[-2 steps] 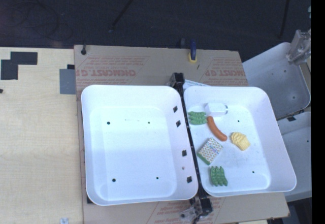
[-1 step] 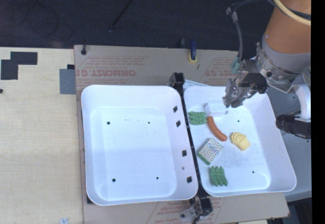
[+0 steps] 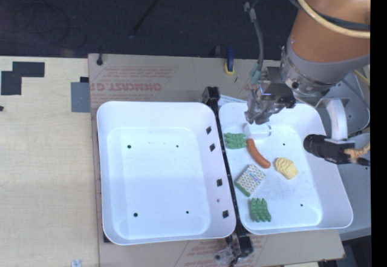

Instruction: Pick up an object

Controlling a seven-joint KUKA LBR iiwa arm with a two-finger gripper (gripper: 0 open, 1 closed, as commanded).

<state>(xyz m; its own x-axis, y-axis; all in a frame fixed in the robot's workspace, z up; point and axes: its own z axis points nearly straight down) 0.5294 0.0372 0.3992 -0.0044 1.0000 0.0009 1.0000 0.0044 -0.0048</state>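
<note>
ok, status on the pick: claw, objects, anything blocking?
Claw low over right bin, far end; nothing seen held. Closest: orange sausage and green piece. Checkered block, yellow piece, green ridged piece lie apart, unobstructed.

Bins [image 3: 154, 115] — smooth glossy white plastic; bench [image 3: 42, 157] — pale matt wood; baseboard [image 3: 151, 81] — brown cardboard.

The tool [image 3: 259, 115] hides the white piece [image 3: 260, 131] beneath
</note>
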